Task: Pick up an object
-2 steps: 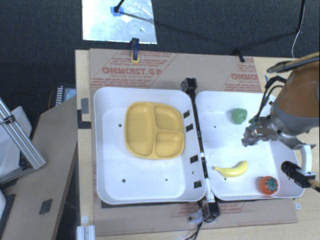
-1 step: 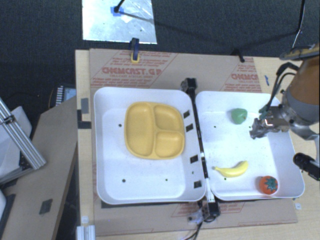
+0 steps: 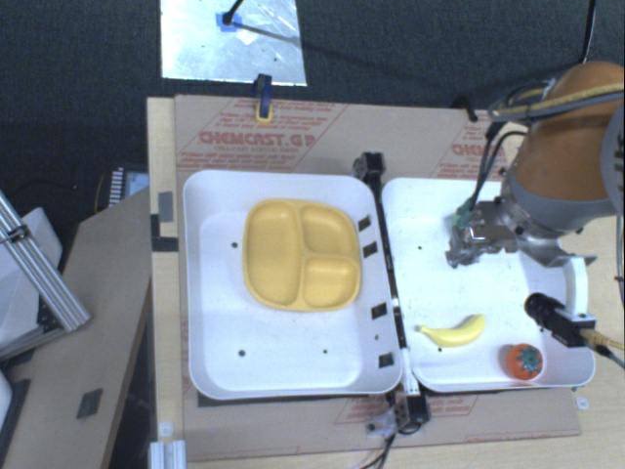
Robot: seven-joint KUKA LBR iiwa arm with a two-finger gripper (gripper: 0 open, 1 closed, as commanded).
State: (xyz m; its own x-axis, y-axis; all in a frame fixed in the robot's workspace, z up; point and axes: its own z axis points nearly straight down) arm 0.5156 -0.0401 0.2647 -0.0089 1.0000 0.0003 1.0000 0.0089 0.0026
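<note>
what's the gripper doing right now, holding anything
gripper: over the right bin, nothing seen in it; open or shut cannot be told. The banana and tomato lie in the bin.

Camera: single fixed unit, mounted above the desk [image 3: 322,120].
Facing: downward at a slant.
Range: moderate; both white bins [image 3: 210,291] fully framed, centre.
Arm [image 3: 562,154]: enters from frame right.

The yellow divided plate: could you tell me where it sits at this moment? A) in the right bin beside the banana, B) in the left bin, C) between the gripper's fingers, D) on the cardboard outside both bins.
B: the yellow divided plate lies flat in the left bin, while the banana and the tomato lie in the right bin.
</note>
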